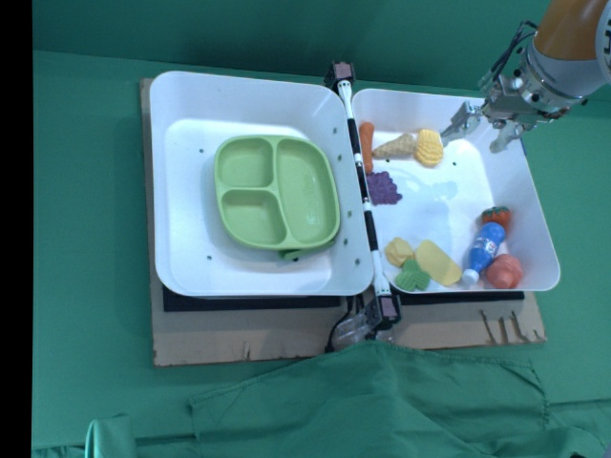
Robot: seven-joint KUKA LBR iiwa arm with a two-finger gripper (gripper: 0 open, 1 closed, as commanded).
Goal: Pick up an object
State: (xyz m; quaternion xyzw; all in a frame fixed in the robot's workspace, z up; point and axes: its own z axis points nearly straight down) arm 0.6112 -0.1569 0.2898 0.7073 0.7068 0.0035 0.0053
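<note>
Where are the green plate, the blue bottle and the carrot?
green plate [277, 194]: camera view, on the divider between its compartments.
blue bottle [484, 248]: camera view, on the middle of its body.
carrot [367, 145]: camera view, on the middle of its orange body.

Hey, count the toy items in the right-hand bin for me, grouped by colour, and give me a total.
Orange or red: 3, carrot, strawberry, round fruit
Yellow or tan: 3, ice cream cone, small piece, long piece
Purple: 1, grapes
Green: 1, leafy piece
Blue: 1, bottle
Total: 9
</note>
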